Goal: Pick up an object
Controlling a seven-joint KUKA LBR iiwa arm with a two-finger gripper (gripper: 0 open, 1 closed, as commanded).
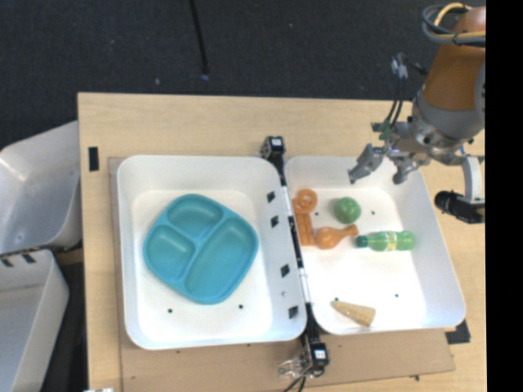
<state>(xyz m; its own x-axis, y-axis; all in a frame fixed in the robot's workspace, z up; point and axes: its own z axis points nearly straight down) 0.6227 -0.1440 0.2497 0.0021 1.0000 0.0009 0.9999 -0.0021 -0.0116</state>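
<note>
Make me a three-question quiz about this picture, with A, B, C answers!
1. Where is the blue plate?
A. left bin
B. right bin
C. on the bench
2. What colour is the ball?
A. red
B. green
C. yellow
3. What does the gripper hold?
A. the bottle
B. the cone
C. nothing

Answers:
1 A, the plate lies in the left bin.
2 B, the ball is green.
3 C, its open fingers hang over the right bin's far edge, with bottle and cone lying below.

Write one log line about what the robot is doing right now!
gripper: open, nothing held, over right bin's back edge | green ball, green bottle: lying in right bin | blue plate: left bin
</note>
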